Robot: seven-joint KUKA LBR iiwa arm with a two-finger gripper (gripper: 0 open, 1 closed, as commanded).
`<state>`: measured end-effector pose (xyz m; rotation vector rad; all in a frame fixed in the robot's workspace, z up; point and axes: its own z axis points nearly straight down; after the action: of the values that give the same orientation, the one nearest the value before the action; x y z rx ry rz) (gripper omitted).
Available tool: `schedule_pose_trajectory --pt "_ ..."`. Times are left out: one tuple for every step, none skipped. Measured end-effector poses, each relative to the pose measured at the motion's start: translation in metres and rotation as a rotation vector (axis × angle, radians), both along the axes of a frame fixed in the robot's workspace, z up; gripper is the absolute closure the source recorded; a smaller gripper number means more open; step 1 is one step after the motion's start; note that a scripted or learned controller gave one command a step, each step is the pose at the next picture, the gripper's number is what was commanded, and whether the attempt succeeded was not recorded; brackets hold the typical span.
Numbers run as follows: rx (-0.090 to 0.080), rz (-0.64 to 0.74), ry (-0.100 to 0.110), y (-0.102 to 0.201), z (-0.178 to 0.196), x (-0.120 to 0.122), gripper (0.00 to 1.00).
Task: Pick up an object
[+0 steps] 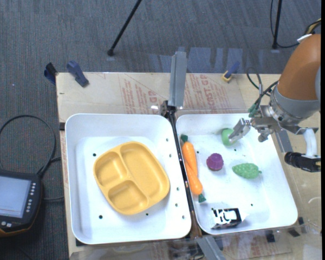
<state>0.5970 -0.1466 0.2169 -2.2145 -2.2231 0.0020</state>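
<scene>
At the right of the frame the arm (300,75) reaches over the right bin (271,199), and its pincer (253,130) hangs in that bin's upper part with fingers spread, one tip (239,130) just beside a small green ball (227,136), nothing between them. That ball looks the likeliest target; it sits near the bin's upper middle. Below it lie a purple piece (215,162) and a green lumpy piece (246,170), apart from each other, with a carrot (192,167) along the left wall and a black-and-white card (226,216) at the lower edge. The left bin (78,145) holds a yellow divided plate (131,176). The risk as I judge it: the ball sits off to one side of the spread fingers, not centred, so closing here may nudge it away or pinch air. Being round, it could also roll or squirt out, and a finger coming down on top would press it into the floor.
</scene>
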Motion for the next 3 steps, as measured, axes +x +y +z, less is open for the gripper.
schedule_pose_trajectory --pt "0.001 0.057 0.007 -0.058 -0.062 -0.034 0.00" --pt "0.006 0.003 0.005 -0.059 -0.133 -0.017 0.00" --pt "0.001 0.152 0.000 -0.051 -0.130 -0.030 0.00"
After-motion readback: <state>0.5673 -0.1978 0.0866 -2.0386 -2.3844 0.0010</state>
